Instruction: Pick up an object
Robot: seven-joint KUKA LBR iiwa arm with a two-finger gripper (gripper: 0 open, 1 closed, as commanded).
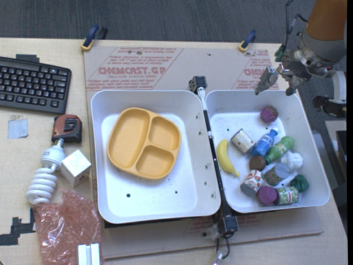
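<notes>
- We see the arm entering from the right, with the gripper poised above the far edge of the right bin.
- We read the jaws as spread wide, with nothing between them; one finger points down-left, the other sits near the bin's far right corner.
- We find the candidate objects grouped in the right bin. A purple ball lies nearest the gripper, apart from the rest.
- A yellow banana lies along the left side of that bin, just beside the dividing wall.
- A small white can lies tilted near the bin's centre, next to a blue bottle.
- A green bottle touches the blue bottle; a white crumpled item lies just beside it.
- Further items crowd the near right corner: a brown round object, a patterned cup, a second purple item, a printed can and a dark green item.
- The left bin holds a yellow divided plate with three compartments.
- On the counter to the left we note a black keyboard, a tape measure, a spiral light bulb, a white cube and a reddish plastic bag.
</notes>
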